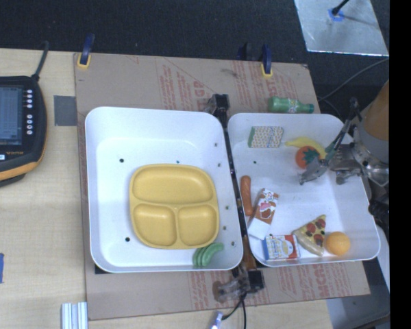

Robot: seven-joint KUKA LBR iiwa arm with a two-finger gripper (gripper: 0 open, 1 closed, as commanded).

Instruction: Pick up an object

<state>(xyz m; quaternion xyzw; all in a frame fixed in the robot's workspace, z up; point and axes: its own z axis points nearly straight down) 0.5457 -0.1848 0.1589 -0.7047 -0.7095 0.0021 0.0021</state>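
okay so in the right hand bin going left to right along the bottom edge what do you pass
Milk carton → pizza slice → orange.

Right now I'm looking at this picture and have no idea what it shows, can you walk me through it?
You are looking down at a slant from one fixed camera above a workbench. A robot arm reaches in from the right; its gripper hangs over the right bin near a tomato and a banana. I see nothing held between its fingers. That bin also holds a sausage, a pizza slice, an orange and small food packets. The left bin holds a yellow divided tray and a green pea pod. A green bottle lies outside the bins, and a control tablet sits far left.
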